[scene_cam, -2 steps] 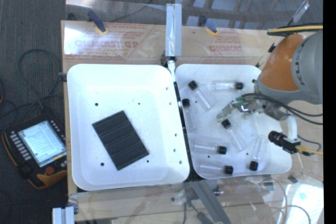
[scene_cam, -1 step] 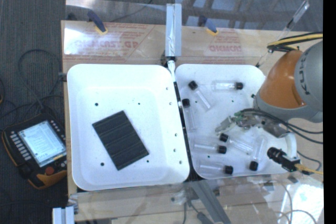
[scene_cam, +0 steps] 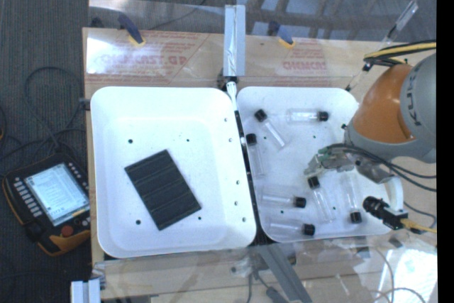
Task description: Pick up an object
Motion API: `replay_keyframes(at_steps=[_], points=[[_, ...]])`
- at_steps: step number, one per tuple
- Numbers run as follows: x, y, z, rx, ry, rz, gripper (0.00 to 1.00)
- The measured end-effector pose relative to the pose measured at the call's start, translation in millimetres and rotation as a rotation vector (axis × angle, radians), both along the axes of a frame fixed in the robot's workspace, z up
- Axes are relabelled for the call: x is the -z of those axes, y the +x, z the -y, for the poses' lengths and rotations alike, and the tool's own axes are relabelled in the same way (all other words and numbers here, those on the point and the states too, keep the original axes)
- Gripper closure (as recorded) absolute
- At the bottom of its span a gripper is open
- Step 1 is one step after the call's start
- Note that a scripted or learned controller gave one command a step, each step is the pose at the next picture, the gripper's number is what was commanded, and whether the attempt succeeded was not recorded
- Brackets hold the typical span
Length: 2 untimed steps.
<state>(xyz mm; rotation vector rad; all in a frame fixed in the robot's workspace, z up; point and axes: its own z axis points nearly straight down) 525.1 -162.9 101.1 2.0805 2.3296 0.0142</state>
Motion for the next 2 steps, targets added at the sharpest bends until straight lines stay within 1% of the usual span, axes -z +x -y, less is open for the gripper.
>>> replay_keyframes(at_steps=[1, 2], points=[[-73.0, 32.9, -28.0, 0.014, 0.004, -0.02, 1.0], [-72.9, 32.8, -27.7, 0.014, 0.004, -0.021, 0.0]])
